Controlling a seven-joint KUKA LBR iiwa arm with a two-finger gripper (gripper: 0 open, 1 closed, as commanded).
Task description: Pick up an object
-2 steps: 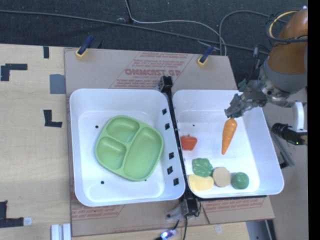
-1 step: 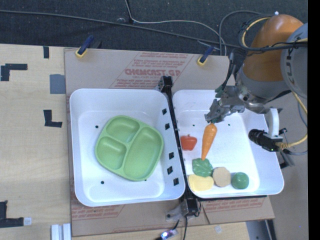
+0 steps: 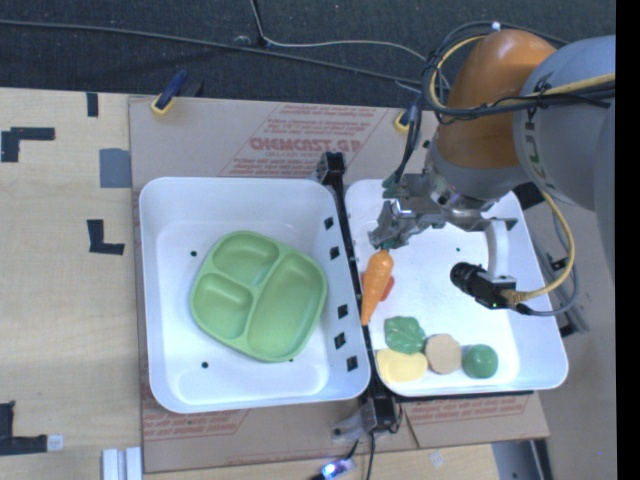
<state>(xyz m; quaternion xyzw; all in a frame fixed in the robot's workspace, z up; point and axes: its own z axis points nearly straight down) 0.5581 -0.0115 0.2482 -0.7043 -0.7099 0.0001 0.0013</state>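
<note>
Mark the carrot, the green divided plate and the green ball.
carrot (image 3: 375, 281): camera view, middle of its orange body.
green divided plate (image 3: 260, 295): camera view, central ridge.
green ball (image 3: 480, 360): camera view, top centre.

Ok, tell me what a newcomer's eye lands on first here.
The arm's big orange band stands out at upper right, with the tool hanging just above an orange carrot at the right bin's left side. In the left bin lies a green divided plate. A cluster of small toy foods sits along the right bin's near edge.
</note>
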